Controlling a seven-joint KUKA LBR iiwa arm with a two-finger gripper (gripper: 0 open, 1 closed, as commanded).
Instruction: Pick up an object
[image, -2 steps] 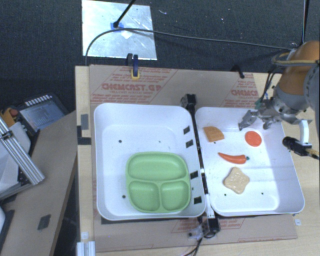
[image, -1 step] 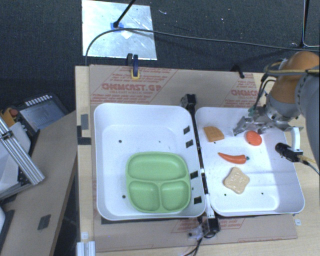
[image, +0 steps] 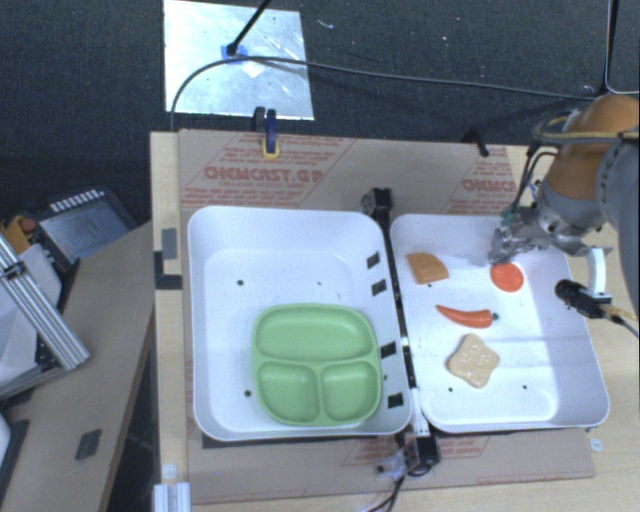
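Note:
The right bin (image: 560, 400) holds several small food items: an orange-brown cracker (image: 428, 268) at the back left, a red chili pepper (image: 466, 315) in the middle, a pale slice of bread (image: 472, 361) toward the front, and a red round slice (image: 507, 277) at the back right. My gripper (image: 507, 246) hangs at the bin's back right, directly above the red round slice and close to it. The arm comes in from the right edge, grey with its orange band at the top.
The left bin (image: 230, 250) holds a green divided plate (image: 315, 362) in its front half. A black clip (image: 381, 200) sits where the bins meet at the back. A black cable fitting (image: 585, 298) juts over the right bin's right wall.

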